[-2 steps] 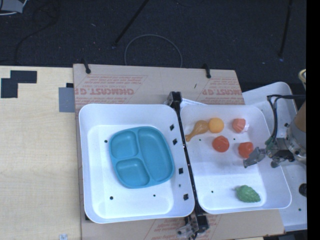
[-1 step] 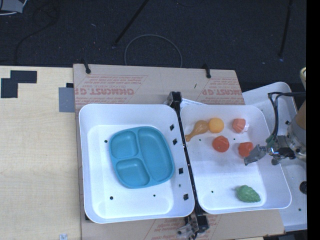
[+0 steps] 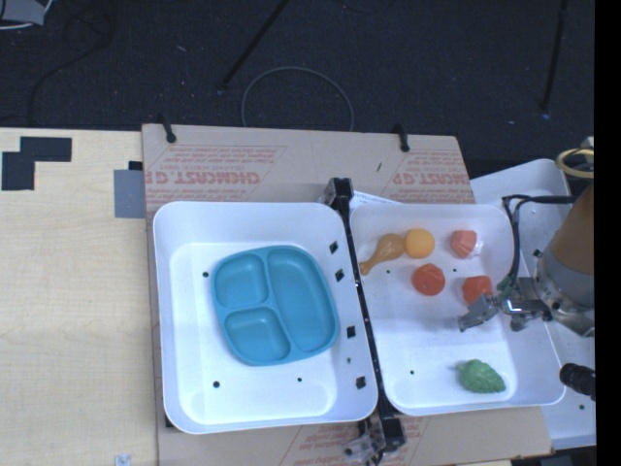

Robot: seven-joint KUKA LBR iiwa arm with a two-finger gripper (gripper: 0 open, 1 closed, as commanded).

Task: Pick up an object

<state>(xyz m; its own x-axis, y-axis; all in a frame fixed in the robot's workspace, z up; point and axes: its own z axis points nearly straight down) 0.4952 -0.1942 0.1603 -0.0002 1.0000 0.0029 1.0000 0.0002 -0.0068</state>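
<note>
Approach step, nothing grasped yet. Gripper (image 3: 482,311) sits low at right edge of the right bin (image 3: 427,396), fingers look parted and empty. Nearest target: red block (image 3: 476,288) just above it. Next: centre over it, descend, close

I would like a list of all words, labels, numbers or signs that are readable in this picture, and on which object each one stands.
"CHEMCRZT, G.P": red print, seen upside down, on the cardboard sheet behind the left bin; the reading is uncertain because of blur.
The same red print, upside down, on the cardboard behind the right bin: too blurred to read fully.
Red print on the cardboard at the bottom edge: too blurred to read.
The blue tray bears no text.
</note>
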